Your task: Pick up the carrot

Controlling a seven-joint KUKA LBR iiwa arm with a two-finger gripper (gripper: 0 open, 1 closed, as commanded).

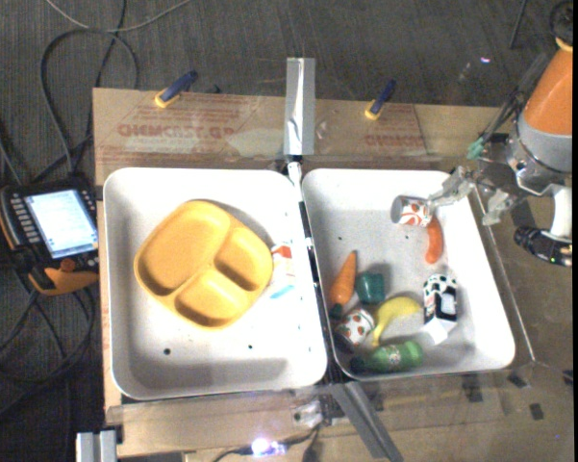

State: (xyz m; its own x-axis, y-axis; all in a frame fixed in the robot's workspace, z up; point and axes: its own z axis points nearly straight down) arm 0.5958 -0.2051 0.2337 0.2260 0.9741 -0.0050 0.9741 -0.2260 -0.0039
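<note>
We see an orange carrot (pixel 342 277) lying below and to the left of the silvery grey gripper (pixel 459 183), and the arm (pixel 548 114) behind it wears an orange band over grey. Just left of the claw sits a white cup (pixel 413 212) with red-orange markings, and directly below it a red-orange sausage (pixel 433 243). Further down we find a black-and-white patched carton (pixel 440 304), a yellow banana (pixel 396 316), a teal block (pixel 370 287), a green item (pixel 394 356) and a white ball (pixel 356 327) with red and green patches. Both bins (pixel 125 354) are white; far to the left lies a yellow-orange compartment plate (pixel 204 262).
</note>
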